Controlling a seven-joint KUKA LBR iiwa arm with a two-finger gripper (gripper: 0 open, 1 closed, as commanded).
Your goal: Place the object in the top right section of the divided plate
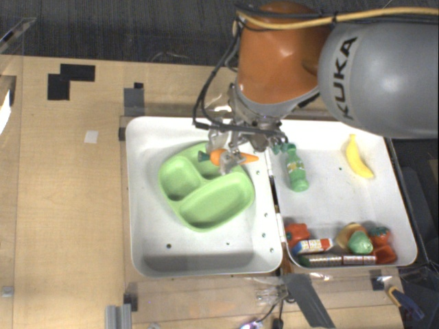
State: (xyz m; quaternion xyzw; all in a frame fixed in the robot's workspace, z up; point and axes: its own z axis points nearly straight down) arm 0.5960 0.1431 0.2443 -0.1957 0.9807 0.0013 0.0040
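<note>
Camera view: two-finger gripper (pixel 230 151) hangs under the orange wrist band, over the upper right part of the green three-section divided plate (pixel 206 187). A small orange carrot-shaped toy with a green top (pixel 221 157) sits at the fingertips, right above or in the plate's top right section; can't tell whether the fingers are clamped on it or just beside it, cables and bracket hide that. Black cables (pixel 206 108) loop down the left of the wrist. Surface: light wooden bench (pixel 62 204) with black square markings near its top left, dark carpeted floor (pixel 137 12) behind it. Right white bin (pixel 394 177) holds a green plastic bottle (pixel 295 170) lying just right of the gripper, near the divider between bins, a yellow banana (pixel 358 157) well apart toward the right wall, and a cluster of mixed toy food, red, green and brown pieces (pixel 343 244), along the bottom edge. Grey arm link marked KUKA (pixel 384 60) covers the right bin's upper corner. Left white bin (pixel 147 232) holds the plate, set at a slant, its large section toward the bin's lower right; the other two sections look bare.
</note>
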